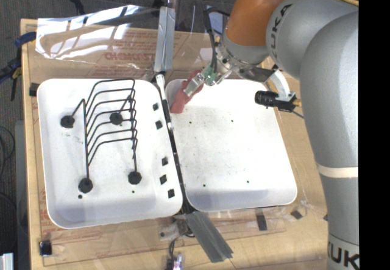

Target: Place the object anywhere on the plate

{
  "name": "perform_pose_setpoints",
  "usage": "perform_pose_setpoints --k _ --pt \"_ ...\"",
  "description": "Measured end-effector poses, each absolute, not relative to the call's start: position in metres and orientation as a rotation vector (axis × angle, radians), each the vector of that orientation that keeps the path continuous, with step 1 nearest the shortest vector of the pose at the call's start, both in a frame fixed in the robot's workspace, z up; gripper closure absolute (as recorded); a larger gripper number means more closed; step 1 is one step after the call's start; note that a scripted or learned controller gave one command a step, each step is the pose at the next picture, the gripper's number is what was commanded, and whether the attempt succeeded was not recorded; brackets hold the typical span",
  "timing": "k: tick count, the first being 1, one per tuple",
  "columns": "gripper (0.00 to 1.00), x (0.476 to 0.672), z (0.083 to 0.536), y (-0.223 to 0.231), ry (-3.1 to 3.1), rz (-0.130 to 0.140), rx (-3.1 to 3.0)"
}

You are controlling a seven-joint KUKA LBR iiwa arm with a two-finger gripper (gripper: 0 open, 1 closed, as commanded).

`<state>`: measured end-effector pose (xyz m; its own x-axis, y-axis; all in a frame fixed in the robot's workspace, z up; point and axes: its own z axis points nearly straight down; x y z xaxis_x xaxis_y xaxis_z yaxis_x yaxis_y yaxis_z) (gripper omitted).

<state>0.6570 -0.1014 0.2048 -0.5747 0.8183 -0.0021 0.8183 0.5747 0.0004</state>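
- We see the gripper [196, 85] in the upper middle of the frame, over the far left corner of the right bin [237, 147], just beside the divider between the two bins.
- A reddish-pink object [180, 102] sits at the gripper's tip; it is small, elongated and slanted, its upper end meeting the pale fingers and its lower end reaching down toward the bin floor.
- We cannot tell whether the fingers clamp the object or merely touch it, since the upper end is hidden by the gripper.
- The object's surface looks smooth and dull, uniform in colour, with no markings we can make out.
- The left bin [55, 202] holds a black wire dish rack [113, 119] with four round black feet, its loops standing upright toward the upper part of that bin.
- The grey arm [329, 80] with its orange band [256, 10] fills the upper right of the frame.
- Both bins rest on a wooden tabletop [27, 141], with a clear plastic sheet [91, 28] lying behind the left bin.
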Motion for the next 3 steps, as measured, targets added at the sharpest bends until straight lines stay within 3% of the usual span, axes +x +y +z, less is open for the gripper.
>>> perform_pose_setpoints --k 1,2,3 --pt "1.0 0.657 0.193 -0.051 2.874 -0.001 1.273" --pt "1.0 0.643 0.191 0.023 2.9 -0.003 1.217" --pt "0.0 0.643 0.192 0.02 2.893 -0.004 1.219"
